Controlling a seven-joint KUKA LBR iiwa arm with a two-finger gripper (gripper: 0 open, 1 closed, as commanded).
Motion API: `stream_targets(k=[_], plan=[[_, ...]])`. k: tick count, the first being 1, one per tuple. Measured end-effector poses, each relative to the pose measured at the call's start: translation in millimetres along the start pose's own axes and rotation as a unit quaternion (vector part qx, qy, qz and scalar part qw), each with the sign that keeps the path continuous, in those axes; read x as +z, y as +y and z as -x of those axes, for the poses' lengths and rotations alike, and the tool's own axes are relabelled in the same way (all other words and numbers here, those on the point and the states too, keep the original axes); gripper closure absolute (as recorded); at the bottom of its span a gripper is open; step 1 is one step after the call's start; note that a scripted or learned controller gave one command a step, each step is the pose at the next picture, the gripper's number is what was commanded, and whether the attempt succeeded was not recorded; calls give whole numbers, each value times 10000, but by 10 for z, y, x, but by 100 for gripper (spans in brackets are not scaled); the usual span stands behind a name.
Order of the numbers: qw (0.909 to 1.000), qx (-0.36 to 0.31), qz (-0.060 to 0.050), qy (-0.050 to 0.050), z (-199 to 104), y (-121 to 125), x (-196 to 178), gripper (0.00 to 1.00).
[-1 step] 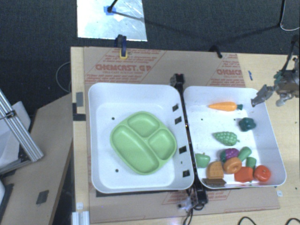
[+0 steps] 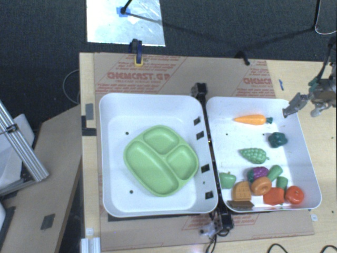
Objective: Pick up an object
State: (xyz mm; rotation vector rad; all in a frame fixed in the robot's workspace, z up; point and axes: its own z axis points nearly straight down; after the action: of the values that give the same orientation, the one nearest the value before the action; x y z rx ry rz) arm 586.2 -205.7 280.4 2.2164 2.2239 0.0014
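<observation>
Glossy plastic green plate [image 2: 160, 161], smooth white bins [image 2: 152, 105], matt cardboard [image 2: 158, 75]

You have dark grey carpet [image 2: 221, 15] across the top of the frame; a shiny silver sheet [image 2: 125, 15] lies on it at upper left; a tan bench top [image 2: 295, 73] with printed cardboard fills the centre; an aluminium frame rail [image 2: 18, 146] crosses the left edge; lighting is even overhead.

Bench [image 2: 174, 70] bears two white bins [image 2: 113, 141]
</observation>
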Motion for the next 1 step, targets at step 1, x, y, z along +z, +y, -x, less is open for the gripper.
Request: stream_targets(k=[1], plan=[[10000,6,-13,5,-43,28,610,0]])
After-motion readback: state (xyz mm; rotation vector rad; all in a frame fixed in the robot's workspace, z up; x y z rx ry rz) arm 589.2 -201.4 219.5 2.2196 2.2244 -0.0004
